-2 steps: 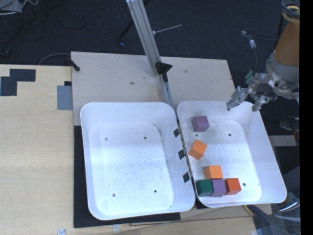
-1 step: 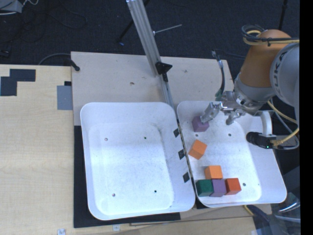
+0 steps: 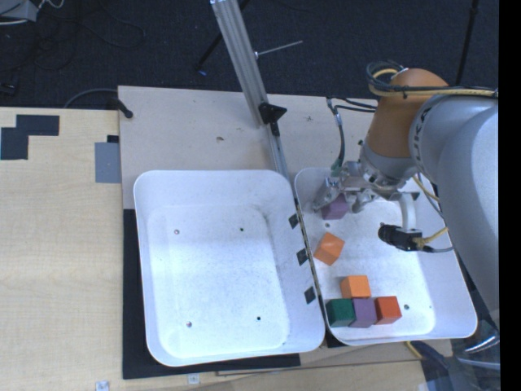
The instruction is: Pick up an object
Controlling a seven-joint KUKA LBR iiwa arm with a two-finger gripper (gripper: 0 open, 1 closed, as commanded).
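Gripping matte purple cube (image 3: 334, 209), metal gripper (image 3: 340, 195).

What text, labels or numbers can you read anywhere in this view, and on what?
None: no readable text.
The blocks, both bins and the arm carry no lettering.
The dark patches on the bench at left are plain shapes, not signs.

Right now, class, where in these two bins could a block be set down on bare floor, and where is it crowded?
The left bin is bare wall to wall. The right bin is crowded: tool and purple block at the far end, orange block mid-bin, four blocks clustered at the near wall.
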